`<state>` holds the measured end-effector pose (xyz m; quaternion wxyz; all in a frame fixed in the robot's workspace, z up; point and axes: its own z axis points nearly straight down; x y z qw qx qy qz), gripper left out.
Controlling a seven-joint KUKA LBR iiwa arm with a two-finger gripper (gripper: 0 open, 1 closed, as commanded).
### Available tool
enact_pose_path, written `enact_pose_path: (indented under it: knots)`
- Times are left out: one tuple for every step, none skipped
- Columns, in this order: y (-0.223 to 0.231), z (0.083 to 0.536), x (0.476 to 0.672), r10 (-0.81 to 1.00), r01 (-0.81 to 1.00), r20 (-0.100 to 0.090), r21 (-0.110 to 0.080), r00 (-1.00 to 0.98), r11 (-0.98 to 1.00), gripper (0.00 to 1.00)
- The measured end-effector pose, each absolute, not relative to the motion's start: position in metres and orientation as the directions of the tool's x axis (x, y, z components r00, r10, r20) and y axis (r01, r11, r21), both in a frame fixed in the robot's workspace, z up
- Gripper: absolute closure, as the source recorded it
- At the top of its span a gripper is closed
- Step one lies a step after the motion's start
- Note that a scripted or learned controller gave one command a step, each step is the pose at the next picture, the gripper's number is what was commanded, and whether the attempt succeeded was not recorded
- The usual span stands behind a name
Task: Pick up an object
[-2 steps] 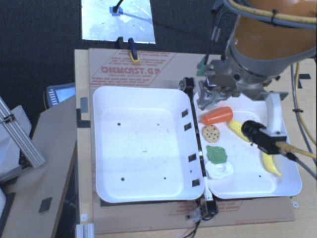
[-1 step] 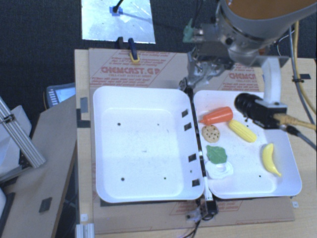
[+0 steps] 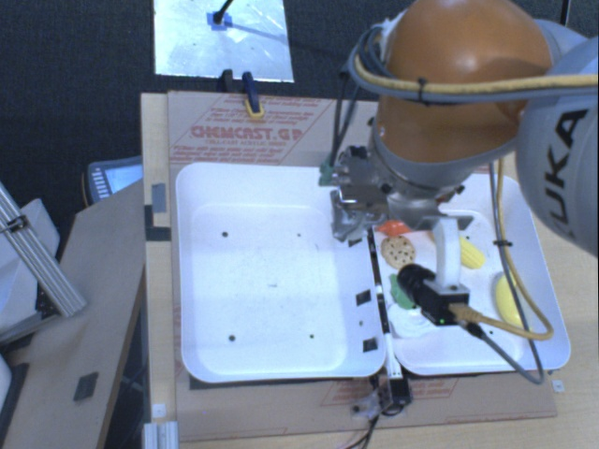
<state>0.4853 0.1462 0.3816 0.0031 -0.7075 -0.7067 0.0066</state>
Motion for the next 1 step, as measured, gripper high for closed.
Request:
enact_pose_path:
  knots:
    - [0.1619, 0.4924, 0.4870, 1.000, 1.000, 0.006, 0.014, -0.006, 0.006, 1.00]
